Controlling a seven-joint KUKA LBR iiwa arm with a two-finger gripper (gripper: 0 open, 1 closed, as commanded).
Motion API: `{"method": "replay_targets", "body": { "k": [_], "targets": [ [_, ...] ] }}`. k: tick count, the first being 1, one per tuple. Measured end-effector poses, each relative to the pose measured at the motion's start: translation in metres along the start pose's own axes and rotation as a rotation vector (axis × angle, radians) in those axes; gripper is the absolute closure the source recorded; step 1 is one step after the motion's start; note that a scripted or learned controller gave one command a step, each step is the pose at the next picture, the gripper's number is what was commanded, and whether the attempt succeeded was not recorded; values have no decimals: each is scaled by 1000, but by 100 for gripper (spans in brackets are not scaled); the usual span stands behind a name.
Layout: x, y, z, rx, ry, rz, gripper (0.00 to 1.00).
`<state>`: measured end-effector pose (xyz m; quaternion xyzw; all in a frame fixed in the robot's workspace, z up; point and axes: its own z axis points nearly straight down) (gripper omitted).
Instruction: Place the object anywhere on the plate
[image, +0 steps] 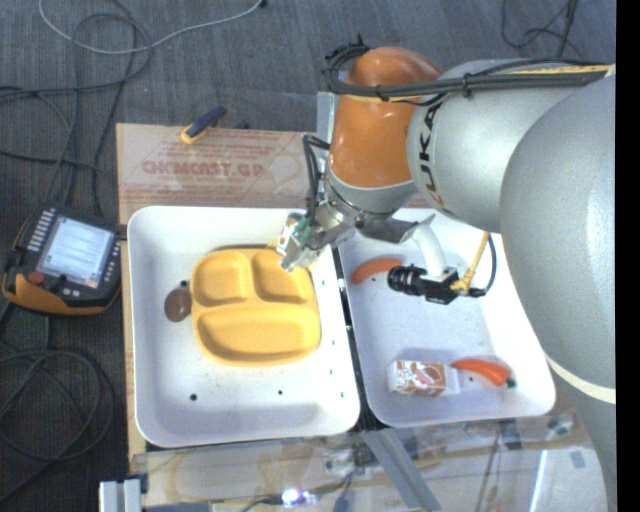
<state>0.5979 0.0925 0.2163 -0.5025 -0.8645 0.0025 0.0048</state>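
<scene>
over the plate's far right corner, the end effector carries a small object

above the bench, the camera looks down on two shallow white bins set side by side. the left bin (150, 400) holds a yellow plate (258, 305) with three compartments. a small brown disc (178, 303) lies just off the plate's left edge, on the bin floor.

the grey arm (500, 150), with its orange band, reaches in from the right of the plate. its end effector (297, 243) hangs over the plate's far right corner. a small greenish-white object (292, 238) appears to sit between its fingers, so the end effector looks clenched on it, though the object is too small and blurred to name.

to the right of the plate, the right bin (530, 390) holds an orange-red curved piece (374, 268) nearest the plate, a small printed packet (420, 377) further right and nearer the camera, and an orange carrot-like item (483, 370) beyond the packet.

judging by this, the carrying step looks nearly done and the placing step is in hand. the next move seems to call for a short descent over the nearest compartment, then a release low enough that the object does not bounce or roll off the plate's rim into the bin.
</scene>
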Motion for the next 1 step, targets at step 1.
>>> {"method": "replay_targets", "body": {
  "k": [1],
  "targets": [
    [0, 0, 0, 1, 0, 0, 0]
  ]
}}
